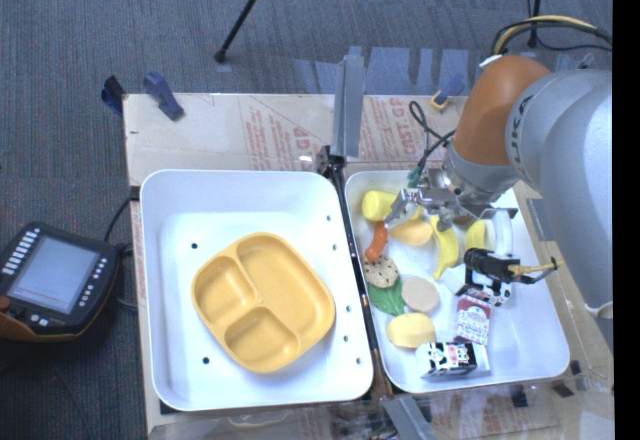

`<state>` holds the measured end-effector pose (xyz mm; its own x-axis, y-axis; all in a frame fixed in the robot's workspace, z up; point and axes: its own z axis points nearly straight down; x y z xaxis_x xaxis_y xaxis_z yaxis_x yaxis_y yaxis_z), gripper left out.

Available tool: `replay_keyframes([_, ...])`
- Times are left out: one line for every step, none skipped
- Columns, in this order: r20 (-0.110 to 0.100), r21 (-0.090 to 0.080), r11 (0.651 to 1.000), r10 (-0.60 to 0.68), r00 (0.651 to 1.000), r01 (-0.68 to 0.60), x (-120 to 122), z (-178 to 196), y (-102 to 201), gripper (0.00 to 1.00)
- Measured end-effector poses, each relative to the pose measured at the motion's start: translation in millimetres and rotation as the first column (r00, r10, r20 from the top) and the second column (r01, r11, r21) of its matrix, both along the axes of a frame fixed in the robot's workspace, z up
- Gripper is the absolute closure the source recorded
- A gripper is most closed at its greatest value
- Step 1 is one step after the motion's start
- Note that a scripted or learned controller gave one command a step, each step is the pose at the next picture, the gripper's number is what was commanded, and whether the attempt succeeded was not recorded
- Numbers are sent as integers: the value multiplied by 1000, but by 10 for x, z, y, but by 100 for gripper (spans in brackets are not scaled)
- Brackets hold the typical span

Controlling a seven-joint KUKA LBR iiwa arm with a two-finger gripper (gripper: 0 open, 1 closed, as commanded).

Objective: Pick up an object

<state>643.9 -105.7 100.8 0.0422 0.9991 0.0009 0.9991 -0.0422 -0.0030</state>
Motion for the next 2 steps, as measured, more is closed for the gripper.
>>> replay_keyframes([-1, 1, 1000, 2, 1000, -2, 2, 86, 1, 100])
replay_keyframes([-2, 0, 1000, 2, 1000, -2, -1, 79, 1, 0])
